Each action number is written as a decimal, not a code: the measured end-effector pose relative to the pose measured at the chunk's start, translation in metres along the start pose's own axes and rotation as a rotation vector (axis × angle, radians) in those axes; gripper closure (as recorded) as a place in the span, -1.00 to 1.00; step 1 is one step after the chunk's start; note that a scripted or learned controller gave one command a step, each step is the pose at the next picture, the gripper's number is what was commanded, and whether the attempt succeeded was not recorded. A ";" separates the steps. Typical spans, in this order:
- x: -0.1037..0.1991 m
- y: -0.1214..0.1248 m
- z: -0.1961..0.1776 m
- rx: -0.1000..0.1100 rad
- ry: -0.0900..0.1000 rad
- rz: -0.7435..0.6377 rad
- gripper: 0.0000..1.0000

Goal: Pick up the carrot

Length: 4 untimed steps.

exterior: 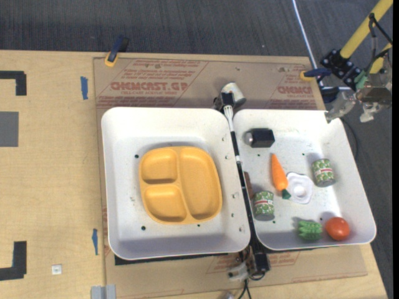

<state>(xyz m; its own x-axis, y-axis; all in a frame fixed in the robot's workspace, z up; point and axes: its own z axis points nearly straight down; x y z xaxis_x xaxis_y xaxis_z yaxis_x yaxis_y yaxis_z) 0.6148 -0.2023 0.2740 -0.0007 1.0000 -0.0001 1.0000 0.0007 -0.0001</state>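
While the tool (346, 102), grip state unreadable, is hovering by the right bin's (358, 185) far corner, I'm seeing the carrot (278, 173) lying nearer and leftward, lengthwise toward me.

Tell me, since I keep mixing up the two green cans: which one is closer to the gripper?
The can by the right bin's right wall, right of the carrot. The gripper hangs above that bin's far right corner; the other can stands by the divider.

Carrot (278, 171) in right bin (352, 167) (beside white egg (300, 187))
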 end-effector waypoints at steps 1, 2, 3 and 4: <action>0.037 -0.006 0.132 0.003 0.001 0.172 -1.00; 0.091 -0.026 0.188 -0.001 0.001 0.238 -1.00; 0.105 -0.061 0.188 0.000 0.001 0.265 -1.00; 0.105 -0.059 0.177 -0.004 0.001 0.266 1.00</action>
<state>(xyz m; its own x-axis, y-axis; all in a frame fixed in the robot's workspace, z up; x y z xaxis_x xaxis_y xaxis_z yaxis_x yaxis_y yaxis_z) 0.5555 -0.0972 0.0967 0.2623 0.9650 0.0016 0.9650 -0.2623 0.0042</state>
